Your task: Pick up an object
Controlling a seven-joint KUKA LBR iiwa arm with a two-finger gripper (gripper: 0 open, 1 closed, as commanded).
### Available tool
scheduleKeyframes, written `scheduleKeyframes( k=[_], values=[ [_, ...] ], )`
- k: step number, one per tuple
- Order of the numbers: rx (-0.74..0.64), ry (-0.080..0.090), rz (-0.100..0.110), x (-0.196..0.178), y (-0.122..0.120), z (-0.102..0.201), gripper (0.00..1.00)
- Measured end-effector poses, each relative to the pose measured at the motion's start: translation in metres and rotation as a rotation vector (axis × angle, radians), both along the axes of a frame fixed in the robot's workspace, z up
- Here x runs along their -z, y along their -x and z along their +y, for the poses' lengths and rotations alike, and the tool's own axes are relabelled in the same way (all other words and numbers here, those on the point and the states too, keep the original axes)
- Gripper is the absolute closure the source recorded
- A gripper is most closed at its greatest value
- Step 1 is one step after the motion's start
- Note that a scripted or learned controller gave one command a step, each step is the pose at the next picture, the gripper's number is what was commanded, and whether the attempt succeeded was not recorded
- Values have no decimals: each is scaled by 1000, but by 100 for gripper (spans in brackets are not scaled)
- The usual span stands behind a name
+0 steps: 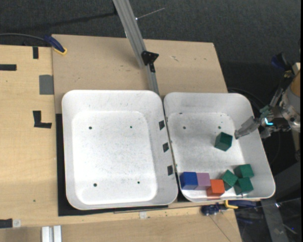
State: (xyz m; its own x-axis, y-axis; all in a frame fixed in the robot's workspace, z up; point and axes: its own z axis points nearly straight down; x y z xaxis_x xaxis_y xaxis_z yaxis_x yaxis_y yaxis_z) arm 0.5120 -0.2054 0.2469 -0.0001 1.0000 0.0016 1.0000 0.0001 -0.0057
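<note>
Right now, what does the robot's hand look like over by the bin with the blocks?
The gripper is small and dark grey, ending in a thin, pointed grey tip over the right bin. Behind the tip sits a blocky metal part with a little teal-blue glow. Thin dark cables run up from it towards the pale wrist at the picture's edge.

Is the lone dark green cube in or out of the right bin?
In. The dark green cube rests on the floor of the right bin, inside its rim, apart from the other blocks.
</note>
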Motion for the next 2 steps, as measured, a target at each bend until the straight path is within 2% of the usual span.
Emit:
scheduleKeyframes(
  k=[1, 2],
  values=[
    [-2, 1, -4, -2, -1, 0, 0],
    [0, 0, 2, 62, -2, -1, 0]
  ],
)
